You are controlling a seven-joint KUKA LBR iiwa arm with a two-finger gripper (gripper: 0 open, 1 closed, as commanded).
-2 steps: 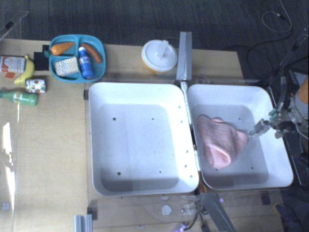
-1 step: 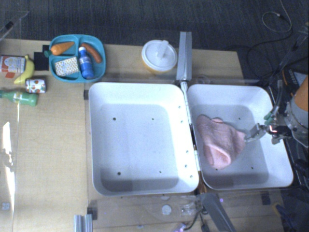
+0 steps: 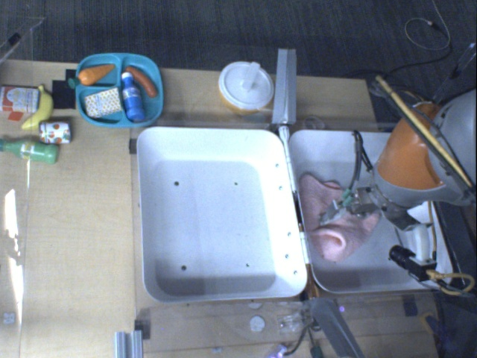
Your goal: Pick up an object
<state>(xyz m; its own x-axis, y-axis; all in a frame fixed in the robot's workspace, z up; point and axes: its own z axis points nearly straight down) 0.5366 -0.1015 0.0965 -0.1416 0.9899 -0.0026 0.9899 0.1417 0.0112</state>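
The pink cloth [image 3: 333, 218] lies bunched against the left wall of the right bin [image 3: 370, 278], likely why the approach comes in low from the right; the gripper [image 3: 349, 204] is down on its upper folds, but how the jaws stand I cannot tell, so no grasp can be called; the left bin [image 3: 212, 286] sits alongside; beyond it, a blue tray [image 3: 151, 71] holds toy food, well clear.
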